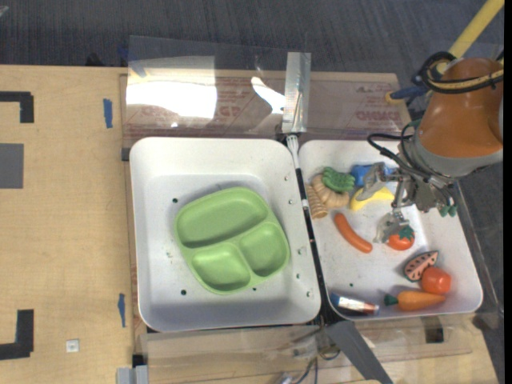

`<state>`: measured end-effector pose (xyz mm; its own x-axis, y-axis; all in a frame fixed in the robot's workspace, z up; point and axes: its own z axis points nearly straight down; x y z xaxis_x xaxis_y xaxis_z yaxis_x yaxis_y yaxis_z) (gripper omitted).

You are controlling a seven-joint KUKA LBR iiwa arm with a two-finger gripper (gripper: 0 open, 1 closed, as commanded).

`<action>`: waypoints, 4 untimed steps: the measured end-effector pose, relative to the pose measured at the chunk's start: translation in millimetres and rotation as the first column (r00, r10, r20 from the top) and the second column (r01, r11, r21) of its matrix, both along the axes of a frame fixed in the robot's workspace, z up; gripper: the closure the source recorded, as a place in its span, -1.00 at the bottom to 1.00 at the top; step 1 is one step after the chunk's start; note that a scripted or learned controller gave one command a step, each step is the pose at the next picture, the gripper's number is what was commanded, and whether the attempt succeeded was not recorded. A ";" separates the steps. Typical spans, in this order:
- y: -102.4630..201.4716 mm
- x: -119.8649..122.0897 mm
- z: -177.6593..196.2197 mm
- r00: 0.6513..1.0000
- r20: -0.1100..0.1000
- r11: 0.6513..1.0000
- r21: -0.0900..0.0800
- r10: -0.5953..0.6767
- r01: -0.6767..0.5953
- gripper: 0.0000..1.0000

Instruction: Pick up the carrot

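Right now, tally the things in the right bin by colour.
Orange or red: 5, namely sausage, strawberry, tomato, carrot, watermelon slice
Green: 1, leafy piece
Tan: 1
Blue: 1
Yellow: 1
Marker, multicoloured: 1
Total: 10

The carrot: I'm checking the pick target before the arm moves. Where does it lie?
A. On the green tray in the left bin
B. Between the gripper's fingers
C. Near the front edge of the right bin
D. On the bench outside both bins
C: the carrot lies near the right bin's front edge, below the red tomato.
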<state>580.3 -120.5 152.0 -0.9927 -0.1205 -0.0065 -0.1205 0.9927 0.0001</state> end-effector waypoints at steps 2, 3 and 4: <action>-63.7 -81.4 -35.9 0.930 -0.001 0.930 -0.004 0.368 -0.368 -1.00; -25.9 -84.1 14.9 0.945 0.005 0.945 -0.005 0.326 -0.326 -1.00; -106.1 -57.6 30.4 0.935 0.000 0.935 -0.007 0.355 -0.355 -1.00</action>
